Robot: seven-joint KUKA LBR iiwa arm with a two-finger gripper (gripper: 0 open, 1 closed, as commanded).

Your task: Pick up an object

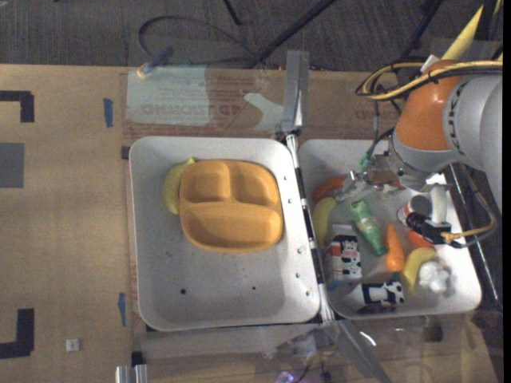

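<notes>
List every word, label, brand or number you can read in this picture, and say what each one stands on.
Nothing here can be read with confidence.
Clear sheet taped to the bench above the left bin: a line of large faint capitals, too washed out to spell.
Cow-patterned carton in the right bin: black patches, any print too small.
Second cow-patterned carton: likewise unreadable.
Green bottle: label too blurred.

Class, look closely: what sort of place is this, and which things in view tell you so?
Probably a robotics lab test bench: a grey-and-orange robot arm reaches over two white bins, toy food such as a carrot fills one, and stand legs cross the carpet.
</notes>
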